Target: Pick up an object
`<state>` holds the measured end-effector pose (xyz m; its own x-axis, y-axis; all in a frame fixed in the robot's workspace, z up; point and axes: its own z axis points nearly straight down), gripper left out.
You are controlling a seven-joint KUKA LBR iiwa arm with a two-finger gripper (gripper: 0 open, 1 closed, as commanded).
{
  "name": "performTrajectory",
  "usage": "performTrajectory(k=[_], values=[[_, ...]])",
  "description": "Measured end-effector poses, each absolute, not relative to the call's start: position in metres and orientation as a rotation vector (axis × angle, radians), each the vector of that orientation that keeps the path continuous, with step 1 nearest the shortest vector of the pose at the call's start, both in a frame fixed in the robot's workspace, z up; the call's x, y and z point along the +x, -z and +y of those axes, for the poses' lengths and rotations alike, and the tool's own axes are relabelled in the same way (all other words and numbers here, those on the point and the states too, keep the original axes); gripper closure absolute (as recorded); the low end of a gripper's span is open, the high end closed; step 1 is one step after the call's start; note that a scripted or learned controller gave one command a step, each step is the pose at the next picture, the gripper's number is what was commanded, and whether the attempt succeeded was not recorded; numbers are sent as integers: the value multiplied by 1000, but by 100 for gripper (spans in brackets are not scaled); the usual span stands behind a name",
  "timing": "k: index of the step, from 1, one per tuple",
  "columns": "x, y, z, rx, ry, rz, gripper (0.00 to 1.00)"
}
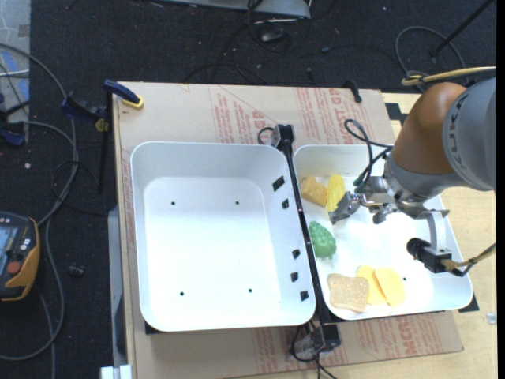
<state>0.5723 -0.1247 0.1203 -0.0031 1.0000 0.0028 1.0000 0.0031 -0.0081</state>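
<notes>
My gripper [363, 210] hangs over the middle of the right bin [442, 287], its two fingers spread apart with nothing between them. Just left of it lie a yellow corn cob [336, 190] and an orange-yellow block [314, 190]. A green leafy piece [322, 240] rests against the bin's left wall, below and to the left of the gripper. Near the bin's front lie a tan bread slice [348, 291] and yellow banana-like pieces [382, 284].
The left bin [158, 164] sits beside the right one, with a black divider [296, 219] between them. My arm's orange band [430, 129] and grey body cover the right bin's far right corner. A blue-yellow clamp [125, 94] grips the board's back left corner.
</notes>
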Motion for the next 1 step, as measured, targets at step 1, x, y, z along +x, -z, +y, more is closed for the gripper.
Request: performTrajectory(k=[1], values=[[633, -90, -113, -2220, 2, -2225, 0]])
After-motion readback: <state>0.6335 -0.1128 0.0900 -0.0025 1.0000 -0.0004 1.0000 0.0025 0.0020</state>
